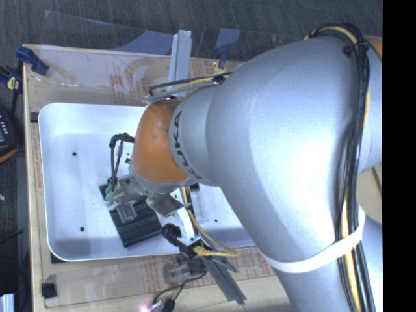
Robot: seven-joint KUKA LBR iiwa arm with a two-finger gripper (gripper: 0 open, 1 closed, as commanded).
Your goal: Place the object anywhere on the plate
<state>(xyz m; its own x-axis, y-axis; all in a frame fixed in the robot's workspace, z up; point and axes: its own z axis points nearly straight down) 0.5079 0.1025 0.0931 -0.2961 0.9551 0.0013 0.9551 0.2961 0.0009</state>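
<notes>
1. Because the grey arm with its orange band [156,145] covers most of the shallow white bin [65,174], neither the object nor the plate can be made out.
2. Whether the jaws [130,207] are apart or together I cannot tell.
3. Risk, probably: lowering blind could strike the bin floor or miss.
</notes>
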